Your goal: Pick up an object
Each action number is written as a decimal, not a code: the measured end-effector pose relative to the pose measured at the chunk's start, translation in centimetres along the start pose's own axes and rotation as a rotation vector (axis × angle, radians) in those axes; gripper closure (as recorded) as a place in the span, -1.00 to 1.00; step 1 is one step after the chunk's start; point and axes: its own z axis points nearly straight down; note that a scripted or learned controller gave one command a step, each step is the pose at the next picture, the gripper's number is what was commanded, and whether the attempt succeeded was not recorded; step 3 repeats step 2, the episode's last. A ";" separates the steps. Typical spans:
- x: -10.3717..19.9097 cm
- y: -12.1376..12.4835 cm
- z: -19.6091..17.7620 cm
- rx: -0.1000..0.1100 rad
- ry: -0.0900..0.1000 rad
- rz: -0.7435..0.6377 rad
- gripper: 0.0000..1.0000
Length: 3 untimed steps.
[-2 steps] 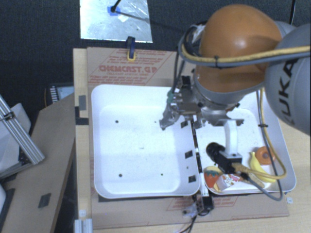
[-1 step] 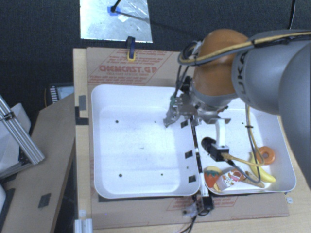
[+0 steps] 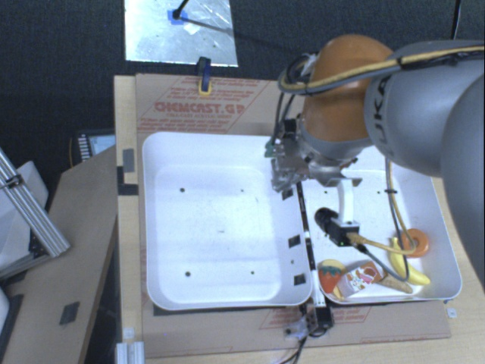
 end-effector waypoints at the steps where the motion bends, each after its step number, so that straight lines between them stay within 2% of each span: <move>1: -0.5 -6.8 1.4 0.007 0.000 0.001 1.00; 2: -0.5 -6.5 1.3 0.001 0.000 0.000 -1.00; 3: -0.5 -6.5 1.3 0.001 0.000 0.000 -1.00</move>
